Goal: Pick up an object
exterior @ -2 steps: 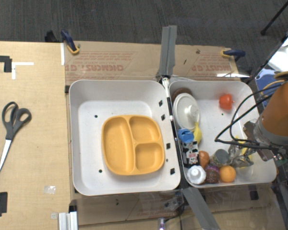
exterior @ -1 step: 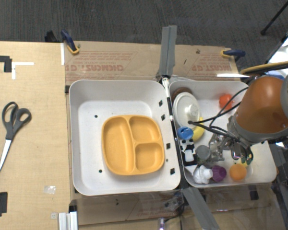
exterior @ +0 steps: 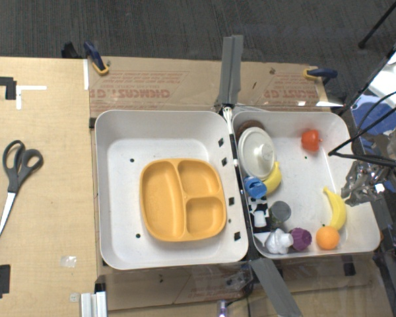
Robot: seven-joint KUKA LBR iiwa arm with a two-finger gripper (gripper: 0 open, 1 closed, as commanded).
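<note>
While the metal gripper (exterior: 362,185) hangs over the right rim of the right bin (exterior: 297,157), its thin fingers blur into cables and I cannot tell whether they are spread or pressed together; nothing shows between them. Just beside it, inside the bin, lies a curved yellow banana (exterior: 336,207), its lower end touching a round orange (exterior: 327,238); a small red ball (exterior: 310,139) sits near the far wall; a smooth white bowl (exterior: 256,150) lies by the left wall, a second banana (exterior: 272,177) curling under it; a knobbly purple lump (exterior: 300,238) lies near the front. A glossy yellow three-part tray (exterior: 183,199) fills the left bin (exterior: 112,197); black-handled scissors (exterior: 14,174) rest on the wooden bench (exterior: 39,243).
</note>
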